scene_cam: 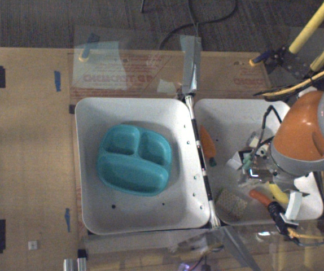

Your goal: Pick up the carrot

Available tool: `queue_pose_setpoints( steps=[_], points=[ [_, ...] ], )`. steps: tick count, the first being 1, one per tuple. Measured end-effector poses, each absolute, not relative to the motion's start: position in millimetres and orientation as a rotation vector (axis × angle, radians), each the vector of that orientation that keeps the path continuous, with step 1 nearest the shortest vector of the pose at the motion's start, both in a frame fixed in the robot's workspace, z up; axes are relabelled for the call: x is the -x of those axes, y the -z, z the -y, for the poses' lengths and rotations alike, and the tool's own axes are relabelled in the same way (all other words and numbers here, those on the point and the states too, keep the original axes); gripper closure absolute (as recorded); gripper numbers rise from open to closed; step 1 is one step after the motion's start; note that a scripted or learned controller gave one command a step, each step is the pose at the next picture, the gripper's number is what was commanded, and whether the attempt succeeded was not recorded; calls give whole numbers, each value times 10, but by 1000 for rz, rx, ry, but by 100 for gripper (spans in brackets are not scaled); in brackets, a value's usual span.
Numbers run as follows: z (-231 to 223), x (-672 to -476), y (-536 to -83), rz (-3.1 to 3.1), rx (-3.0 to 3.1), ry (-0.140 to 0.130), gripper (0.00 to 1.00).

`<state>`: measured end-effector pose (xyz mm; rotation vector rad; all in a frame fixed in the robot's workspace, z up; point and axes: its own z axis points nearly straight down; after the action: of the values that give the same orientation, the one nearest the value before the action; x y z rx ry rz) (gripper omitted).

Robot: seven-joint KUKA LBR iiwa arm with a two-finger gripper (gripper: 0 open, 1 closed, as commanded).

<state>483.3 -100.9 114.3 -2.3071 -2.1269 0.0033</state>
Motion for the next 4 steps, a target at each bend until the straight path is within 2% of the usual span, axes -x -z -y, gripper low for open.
queue_pose_setpoints(
  steps=[1,2,3,4],
  points=[
    [553,-4944,-1829,1831,2551,-3,100],
    [80,-5185,-1827,1346,2838,-6,100],
    [366,-5352,-1827,1334,2843,-6,100],
    [-178,-5058,-1827,1294,2859,-9,100]
  ],
)
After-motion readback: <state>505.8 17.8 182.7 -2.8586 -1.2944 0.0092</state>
